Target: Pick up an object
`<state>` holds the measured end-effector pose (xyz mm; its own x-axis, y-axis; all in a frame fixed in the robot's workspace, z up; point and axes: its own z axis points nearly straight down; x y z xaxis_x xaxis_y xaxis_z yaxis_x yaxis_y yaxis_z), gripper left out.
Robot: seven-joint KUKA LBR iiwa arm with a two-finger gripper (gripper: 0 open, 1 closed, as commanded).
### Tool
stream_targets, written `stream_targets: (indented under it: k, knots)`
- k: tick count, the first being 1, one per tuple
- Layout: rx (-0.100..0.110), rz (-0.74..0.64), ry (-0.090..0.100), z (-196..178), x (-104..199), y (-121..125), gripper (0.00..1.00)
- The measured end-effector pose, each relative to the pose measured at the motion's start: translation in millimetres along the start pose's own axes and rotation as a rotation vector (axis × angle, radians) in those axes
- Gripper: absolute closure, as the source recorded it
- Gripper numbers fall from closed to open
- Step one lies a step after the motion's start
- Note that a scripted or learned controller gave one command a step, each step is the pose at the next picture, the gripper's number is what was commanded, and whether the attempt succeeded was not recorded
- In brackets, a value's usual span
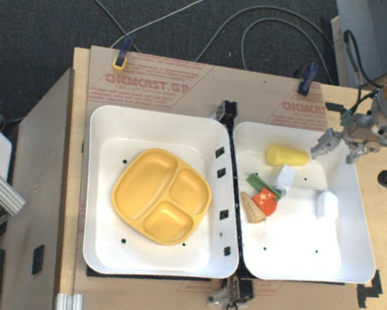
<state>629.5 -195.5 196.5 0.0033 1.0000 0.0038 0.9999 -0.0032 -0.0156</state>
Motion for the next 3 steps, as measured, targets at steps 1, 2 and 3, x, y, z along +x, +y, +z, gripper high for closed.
stream_targets:
  k: [1, 2, 3]
  knots:
    - [-0.015, -0.004, -0.003, -10, 1, 3, 0.0]
    - [-0.01, -0.003, -0.002, 48, -6, 9, 0.0]
    - [-0.018, -0.002, -0.005, 96, -13, 3, 0.0]
